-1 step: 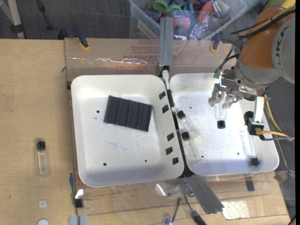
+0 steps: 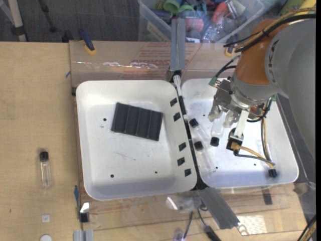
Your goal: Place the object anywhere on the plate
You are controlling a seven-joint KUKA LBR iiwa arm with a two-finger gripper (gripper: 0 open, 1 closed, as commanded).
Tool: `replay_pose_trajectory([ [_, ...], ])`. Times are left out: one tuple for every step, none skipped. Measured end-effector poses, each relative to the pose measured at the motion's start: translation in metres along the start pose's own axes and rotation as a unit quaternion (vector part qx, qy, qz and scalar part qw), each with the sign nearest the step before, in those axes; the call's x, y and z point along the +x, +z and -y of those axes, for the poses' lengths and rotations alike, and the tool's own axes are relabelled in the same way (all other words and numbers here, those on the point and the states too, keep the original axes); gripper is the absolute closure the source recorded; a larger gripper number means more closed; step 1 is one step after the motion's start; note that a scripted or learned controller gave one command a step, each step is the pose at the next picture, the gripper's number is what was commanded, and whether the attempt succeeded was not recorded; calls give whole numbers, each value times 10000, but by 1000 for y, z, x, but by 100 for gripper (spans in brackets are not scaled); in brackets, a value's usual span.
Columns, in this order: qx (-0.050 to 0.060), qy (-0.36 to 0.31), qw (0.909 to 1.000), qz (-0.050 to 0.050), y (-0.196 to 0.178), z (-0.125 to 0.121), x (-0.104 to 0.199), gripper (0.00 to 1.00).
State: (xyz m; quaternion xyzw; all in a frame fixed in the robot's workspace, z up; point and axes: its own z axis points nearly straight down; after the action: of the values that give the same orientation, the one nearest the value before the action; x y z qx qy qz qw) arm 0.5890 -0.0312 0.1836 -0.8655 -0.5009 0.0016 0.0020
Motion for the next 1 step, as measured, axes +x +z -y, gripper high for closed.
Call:
replay_pose_trajectory([
  [2, 602, 9982, 4, 1, 76, 22, 100],
])
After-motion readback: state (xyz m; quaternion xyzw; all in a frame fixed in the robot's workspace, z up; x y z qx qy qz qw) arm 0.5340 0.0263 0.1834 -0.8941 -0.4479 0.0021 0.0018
